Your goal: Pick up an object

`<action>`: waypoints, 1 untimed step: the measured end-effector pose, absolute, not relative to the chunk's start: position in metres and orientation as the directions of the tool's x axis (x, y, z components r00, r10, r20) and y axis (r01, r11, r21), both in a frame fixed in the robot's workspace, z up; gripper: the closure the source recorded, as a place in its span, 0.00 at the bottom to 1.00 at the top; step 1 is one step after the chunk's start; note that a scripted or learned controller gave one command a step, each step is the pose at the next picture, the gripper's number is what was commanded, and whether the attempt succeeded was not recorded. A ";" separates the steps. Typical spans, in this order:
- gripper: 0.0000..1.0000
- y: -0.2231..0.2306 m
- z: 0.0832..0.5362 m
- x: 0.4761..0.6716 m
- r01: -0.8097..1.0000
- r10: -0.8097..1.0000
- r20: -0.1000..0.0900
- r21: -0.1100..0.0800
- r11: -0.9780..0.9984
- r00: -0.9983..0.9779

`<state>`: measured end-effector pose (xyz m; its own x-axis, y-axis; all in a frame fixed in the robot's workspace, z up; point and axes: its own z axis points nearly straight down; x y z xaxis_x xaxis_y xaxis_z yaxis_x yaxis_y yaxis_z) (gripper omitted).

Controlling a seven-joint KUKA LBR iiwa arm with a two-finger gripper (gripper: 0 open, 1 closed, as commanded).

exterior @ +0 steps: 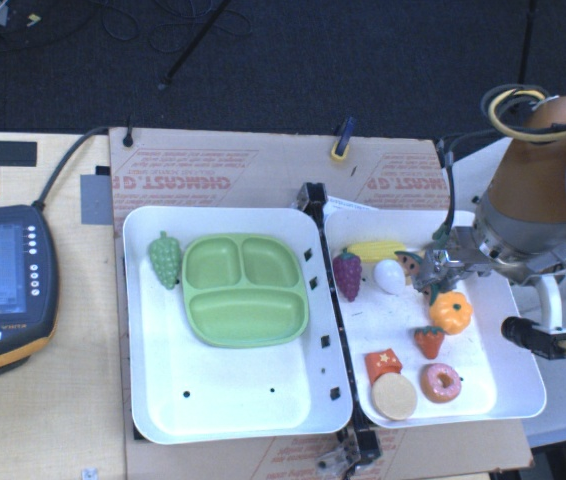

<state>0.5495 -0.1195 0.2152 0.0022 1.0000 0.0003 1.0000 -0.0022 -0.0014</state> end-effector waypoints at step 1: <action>1.00 -0.120 0.228 0.550 1.000 1.000 0.001 -0.001 0.000 0.000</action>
